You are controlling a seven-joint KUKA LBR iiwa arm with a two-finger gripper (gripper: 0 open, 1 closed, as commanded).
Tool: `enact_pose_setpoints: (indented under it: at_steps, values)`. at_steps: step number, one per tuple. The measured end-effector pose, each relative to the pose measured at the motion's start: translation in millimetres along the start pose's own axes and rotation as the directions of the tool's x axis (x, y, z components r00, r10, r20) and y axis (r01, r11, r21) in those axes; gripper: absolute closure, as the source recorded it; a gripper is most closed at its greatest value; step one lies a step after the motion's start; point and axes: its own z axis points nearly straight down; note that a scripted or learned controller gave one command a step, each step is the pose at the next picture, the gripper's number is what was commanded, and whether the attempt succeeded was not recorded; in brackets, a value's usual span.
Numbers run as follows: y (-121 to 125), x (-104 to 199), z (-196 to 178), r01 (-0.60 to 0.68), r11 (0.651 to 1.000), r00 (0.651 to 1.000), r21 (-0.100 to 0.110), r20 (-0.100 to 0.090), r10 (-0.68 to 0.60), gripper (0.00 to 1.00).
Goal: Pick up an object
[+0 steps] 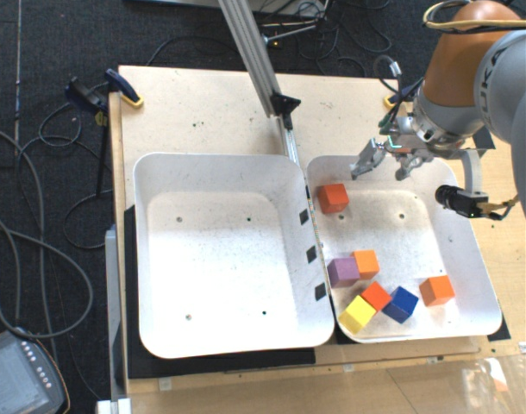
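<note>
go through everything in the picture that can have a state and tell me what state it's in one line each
Two-finger metal gripper: open, holding nothing, above the right bin's far edge.
Lone orange cube: resting flat in the right white bin, apart from the others.
Purple cube: touching the orange cube beside it.
Yellow cube, red-orange cube, blue cube: clustered.
Orange cube near the right wall: alone.
Left white bin: upright.

Pale speckled bench (211,110) bearing two white bins (151,231), (470,257) side by side.

Grey arm (483,67) from right, gripper (385,164) spread, nothing between.
</note>
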Motion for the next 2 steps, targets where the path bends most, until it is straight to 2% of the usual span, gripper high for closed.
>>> enact_pose_setpoints:
  at_steps: [1,2]
  values:
    - [1,0,-3,0.001,1.000,1.000,-0.004,0.001,-0.001,0.00]
    - [-1,-3,41,-0.003,1.000,1.000,-0.001,0.001,0.003,0.00]
